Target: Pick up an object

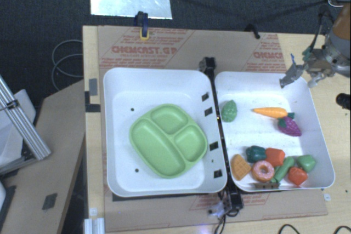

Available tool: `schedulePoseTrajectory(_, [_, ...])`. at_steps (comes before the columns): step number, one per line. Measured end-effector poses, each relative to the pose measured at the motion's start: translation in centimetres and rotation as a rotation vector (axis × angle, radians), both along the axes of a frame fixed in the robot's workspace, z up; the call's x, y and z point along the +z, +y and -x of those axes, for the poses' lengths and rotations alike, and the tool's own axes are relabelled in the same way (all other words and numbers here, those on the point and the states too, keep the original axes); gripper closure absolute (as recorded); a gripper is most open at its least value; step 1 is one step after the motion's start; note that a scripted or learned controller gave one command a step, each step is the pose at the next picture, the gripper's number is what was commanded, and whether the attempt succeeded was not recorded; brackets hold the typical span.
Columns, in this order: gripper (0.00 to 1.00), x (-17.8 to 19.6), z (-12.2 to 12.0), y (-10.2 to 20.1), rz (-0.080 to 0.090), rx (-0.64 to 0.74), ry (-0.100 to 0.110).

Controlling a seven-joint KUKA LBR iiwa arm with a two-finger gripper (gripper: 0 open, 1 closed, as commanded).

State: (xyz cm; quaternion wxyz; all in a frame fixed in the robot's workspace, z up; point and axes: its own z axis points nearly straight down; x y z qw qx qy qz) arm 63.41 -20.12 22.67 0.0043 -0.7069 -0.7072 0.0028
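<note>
The right bin [258,85] holds toy food. A green leafy piece [228,110] lies near its left wall, with an orange carrot [270,112] and purple grapes [289,126] to the right. Along the front wall crowd a pastry [240,166], a pink donut [262,171], a dark green broccoli [255,153], a red pepper [275,156], a green piece [306,162] and a red tomato [298,175]. My gripper [301,79] hangs over the bin's far right corner, above and behind the carrot. It is open, with nothing between its fingers.
The left bin [126,85] carries a green divided plate [167,140]. A black clip strip [213,118] runs where the two bins meet. Cardboard lies under both bins, and a yellow clamp [143,27] sits at the bench's back edge.
</note>
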Motion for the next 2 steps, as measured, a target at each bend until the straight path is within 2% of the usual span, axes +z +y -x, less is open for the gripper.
schedulePoseTrajectory(1, [0.00, 0.7, -0.2, 0.1, 0.002, 0.003, -0.010])
schedulePoseTrajectory(2, [0.00, -5.4, 0.3, -0.3, 0.001, 0.001, -0.007])
